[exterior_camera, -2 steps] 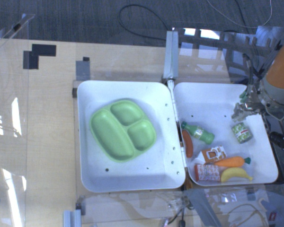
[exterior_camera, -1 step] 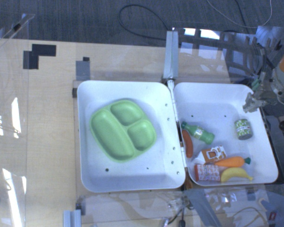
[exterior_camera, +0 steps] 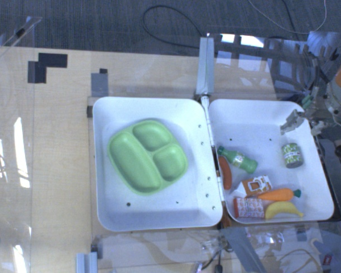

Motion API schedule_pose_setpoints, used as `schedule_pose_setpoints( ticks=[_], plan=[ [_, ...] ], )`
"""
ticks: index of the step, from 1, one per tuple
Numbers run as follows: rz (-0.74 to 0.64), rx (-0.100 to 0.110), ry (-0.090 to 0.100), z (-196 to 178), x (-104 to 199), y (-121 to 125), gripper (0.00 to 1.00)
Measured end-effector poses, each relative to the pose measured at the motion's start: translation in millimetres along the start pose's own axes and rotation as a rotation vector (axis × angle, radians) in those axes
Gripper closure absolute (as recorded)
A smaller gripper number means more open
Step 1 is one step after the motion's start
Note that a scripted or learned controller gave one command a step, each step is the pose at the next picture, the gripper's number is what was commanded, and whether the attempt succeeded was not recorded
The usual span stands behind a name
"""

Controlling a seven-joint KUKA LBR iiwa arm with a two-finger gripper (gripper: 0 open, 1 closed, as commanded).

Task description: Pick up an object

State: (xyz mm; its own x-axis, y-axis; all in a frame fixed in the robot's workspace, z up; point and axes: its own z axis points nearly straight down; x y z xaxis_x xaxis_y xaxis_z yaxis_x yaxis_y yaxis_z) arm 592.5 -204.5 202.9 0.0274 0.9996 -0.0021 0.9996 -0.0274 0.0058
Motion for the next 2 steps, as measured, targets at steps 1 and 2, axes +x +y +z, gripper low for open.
schedule_pose_setpoints(
  ticks=[1, 2],
  plan=[
    [0.079, 0.000, 0.001, 106.9, 3.8, -15.7, 0.00],
    [0.075, -0.007, -0.001, 114.0, 26.7, -40.8, 0.00]
  ],
)
